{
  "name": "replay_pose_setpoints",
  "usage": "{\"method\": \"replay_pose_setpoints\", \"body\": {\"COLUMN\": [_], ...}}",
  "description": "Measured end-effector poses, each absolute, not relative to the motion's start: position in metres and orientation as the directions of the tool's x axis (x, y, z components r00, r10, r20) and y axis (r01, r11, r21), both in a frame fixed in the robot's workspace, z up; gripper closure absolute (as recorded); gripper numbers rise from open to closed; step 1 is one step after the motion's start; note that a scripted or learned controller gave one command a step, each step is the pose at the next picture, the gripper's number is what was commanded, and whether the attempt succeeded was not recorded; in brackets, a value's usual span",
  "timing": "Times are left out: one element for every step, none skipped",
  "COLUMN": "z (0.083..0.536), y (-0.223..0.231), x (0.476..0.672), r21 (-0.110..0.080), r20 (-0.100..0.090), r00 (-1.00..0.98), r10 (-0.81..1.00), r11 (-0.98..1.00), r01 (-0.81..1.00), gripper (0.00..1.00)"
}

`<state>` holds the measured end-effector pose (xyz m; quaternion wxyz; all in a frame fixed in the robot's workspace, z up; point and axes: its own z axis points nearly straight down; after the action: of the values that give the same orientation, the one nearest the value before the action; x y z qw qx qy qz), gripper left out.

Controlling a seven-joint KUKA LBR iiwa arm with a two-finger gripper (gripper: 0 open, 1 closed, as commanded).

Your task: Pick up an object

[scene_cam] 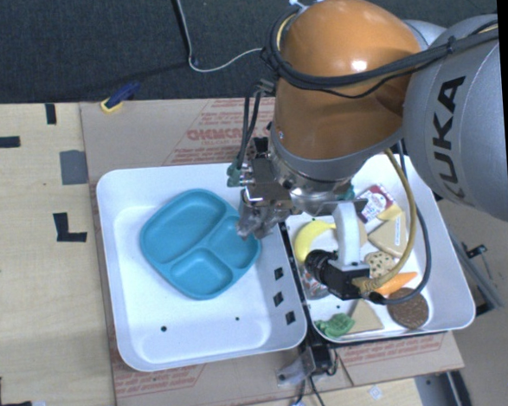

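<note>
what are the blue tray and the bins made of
Blue divided tray: looks like moulded plastic, smooth and matte to semi-gloss, with rounded compartment walls and one even colour. White bins, left and right: probably thin formed plastic, with a soft sheen and rounded rims, though coated metal can't be excluded.

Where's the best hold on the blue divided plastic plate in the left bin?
Probably the raised rim of the blue divided plastic plate at its far-left edge, coming from above: it lies flat, too broad to span, and that side is clear of the gripper.
</note>
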<state>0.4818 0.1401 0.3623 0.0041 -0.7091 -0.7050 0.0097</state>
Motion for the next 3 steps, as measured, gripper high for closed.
{"method": "replay_pose_setpoints", "body": {"z": [0.381, 0.391, 0.423], "y": [0.145, 0.146, 0.111], "x": [0.483, 0.483, 0.484], "r21": [-0.004, -0.006, 0.002], "r20": [-0.001, -0.001, 0.000], "r00": [-0.003, -0.005, 0.002], "r10": [1.000, 1.000, 1.000], "r11": [0.003, 0.005, -0.002], "r01": [1.000, 1.000, 1.000], "gripper": [1.00, 1.00, 1.00]}}
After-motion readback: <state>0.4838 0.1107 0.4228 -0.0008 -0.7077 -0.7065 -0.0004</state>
